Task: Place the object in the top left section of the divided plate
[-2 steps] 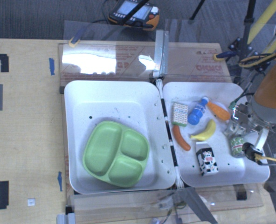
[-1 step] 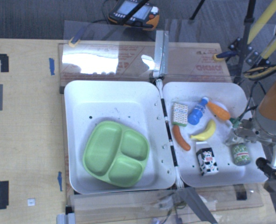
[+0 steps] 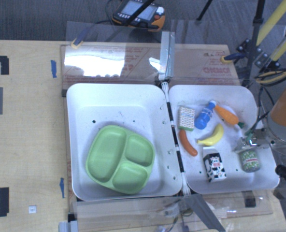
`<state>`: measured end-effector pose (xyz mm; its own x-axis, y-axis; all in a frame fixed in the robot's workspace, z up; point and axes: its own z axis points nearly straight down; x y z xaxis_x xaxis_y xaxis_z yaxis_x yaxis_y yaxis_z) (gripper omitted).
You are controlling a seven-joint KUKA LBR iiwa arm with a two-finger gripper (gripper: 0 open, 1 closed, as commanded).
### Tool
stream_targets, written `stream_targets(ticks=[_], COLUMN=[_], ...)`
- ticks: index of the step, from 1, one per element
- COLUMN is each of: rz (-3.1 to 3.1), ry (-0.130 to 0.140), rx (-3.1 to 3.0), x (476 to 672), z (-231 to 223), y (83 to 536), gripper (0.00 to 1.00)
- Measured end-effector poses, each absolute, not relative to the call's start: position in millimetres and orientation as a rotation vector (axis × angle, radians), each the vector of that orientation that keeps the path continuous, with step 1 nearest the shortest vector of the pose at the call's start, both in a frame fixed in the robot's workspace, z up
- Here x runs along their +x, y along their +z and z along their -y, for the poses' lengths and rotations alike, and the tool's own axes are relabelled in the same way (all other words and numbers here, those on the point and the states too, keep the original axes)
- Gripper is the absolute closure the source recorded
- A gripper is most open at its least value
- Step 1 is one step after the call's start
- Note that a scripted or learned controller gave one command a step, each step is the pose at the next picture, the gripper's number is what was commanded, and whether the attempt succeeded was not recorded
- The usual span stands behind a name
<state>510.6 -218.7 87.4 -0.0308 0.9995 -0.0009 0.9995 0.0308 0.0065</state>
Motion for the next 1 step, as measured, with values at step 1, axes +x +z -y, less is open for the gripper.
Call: stream_targets(ticks=[1], rz=[-2.268], ry=[0.005], rx=[2.166], x=[589.8], z=[219.3], y=[86.7], gripper=[1.00])
